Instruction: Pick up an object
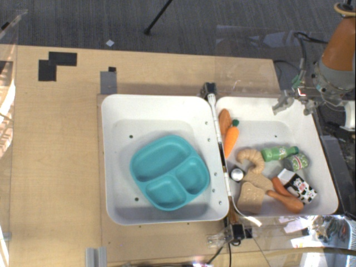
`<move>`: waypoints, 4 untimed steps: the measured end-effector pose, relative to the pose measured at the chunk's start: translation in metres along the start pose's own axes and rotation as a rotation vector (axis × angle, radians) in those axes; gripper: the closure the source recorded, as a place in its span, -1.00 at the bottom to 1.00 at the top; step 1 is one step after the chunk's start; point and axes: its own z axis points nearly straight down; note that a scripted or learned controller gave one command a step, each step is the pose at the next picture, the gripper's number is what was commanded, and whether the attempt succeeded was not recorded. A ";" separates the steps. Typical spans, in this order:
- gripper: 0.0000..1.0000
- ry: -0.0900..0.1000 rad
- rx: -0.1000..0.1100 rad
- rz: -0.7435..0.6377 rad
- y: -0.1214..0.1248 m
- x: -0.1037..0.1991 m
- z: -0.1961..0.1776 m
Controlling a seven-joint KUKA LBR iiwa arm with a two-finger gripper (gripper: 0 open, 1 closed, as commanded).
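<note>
My gripper (293, 105) hangs at the far right corner of the right bin (261, 127), its two fingers spread open with nothing between them. The objects lie nearer the front of that bin, apart from the gripper: an orange carrot (231, 139) with a green top, an orange sausage (224, 119), a tan croissant (251, 157), a green bottle (280, 153), a green can (298, 162), two toast slices (251, 196), a long orange piece (286, 196) and a black-and-white carton (301, 187).
The left bin (119, 121) holds a teal divided plate (169, 171). A ridge (218, 143) separates the two bins. A small round black-and-white item (237, 174) lies by the ridge. Cables and clutter sit past the front right corner (311, 227).
</note>
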 end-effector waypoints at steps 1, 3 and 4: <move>-1.00 0.000 -0.001 -0.083 -0.049 0.086 0.091; 1.00 0.000 -0.017 -0.214 -0.108 0.095 0.089; 1.00 0.003 -0.005 -0.087 -0.051 0.142 0.002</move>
